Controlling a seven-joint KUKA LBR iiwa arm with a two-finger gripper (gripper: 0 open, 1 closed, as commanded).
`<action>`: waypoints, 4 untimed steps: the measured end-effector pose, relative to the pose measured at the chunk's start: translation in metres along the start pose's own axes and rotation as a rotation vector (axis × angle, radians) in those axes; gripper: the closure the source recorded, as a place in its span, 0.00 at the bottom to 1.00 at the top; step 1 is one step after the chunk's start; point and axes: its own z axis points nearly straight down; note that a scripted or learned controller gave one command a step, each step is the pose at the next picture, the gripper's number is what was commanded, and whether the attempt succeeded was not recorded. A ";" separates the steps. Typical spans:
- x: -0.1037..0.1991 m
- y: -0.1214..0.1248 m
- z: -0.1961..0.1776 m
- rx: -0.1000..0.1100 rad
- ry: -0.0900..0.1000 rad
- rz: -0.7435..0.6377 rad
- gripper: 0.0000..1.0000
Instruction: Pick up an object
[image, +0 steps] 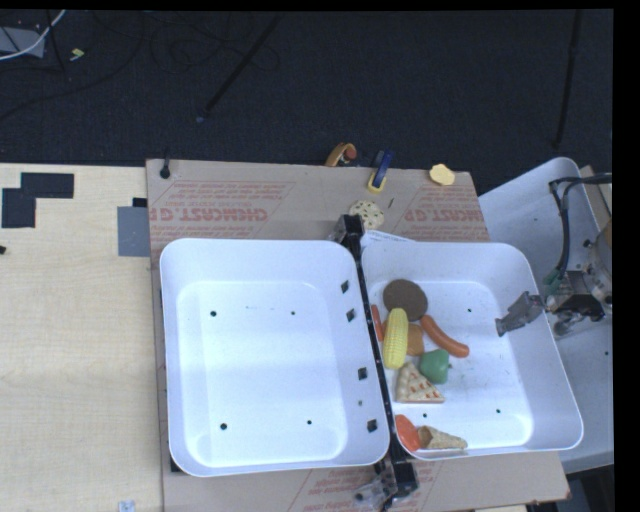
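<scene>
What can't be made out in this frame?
- Gripper: small and dark over the right bin; whether open or shut is unreadable.
- Arm: cut off by the right edge.
- Carrot: mostly hidden under the corn cob and hot dog.
- Orange item at the near wall: too small to identify.

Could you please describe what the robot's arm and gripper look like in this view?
Little of the arm shows at the right edge: pale grey and metallic parts, with thin dark cables looping along it. The gripper is a small dark grey piece, blocky and angular, jutting left over the right bin's rim. The picture is too blurred to make out markings on it.
</scene>
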 end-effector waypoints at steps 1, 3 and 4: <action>0.111 -0.025 0.074 0.011 0.007 -0.008 0.00; 0.089 0.083 0.159 -0.011 -0.012 0.002 0.00; 0.094 0.132 0.161 -0.003 -0.017 0.004 0.00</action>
